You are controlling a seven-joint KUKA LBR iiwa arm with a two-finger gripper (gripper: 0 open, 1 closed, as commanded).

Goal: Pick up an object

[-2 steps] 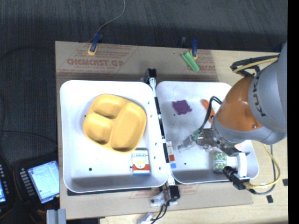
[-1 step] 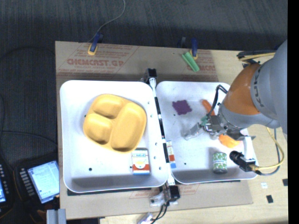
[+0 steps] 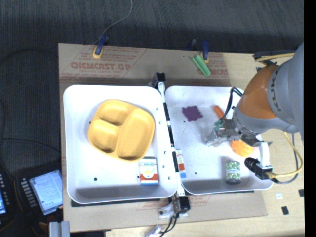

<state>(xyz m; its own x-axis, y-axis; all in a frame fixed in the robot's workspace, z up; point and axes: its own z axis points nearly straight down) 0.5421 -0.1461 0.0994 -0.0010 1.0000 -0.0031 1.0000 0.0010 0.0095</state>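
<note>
In the right bin lie a purple lump, a small orange stick, an orange round thing and a green-labelled can. My gripper is low over the middle of this bin, just left of the orange round thing and below the orange stick. The wrist covers part of that round thing. The left bin holds a big yellow bread-shaped object and a small printed box near its front wall.
The grey and orange arm crosses the right bin's right side. A green marker and two blue clamps sit on the cardboard behind the bins. A divider strip runs between the bins.
</note>
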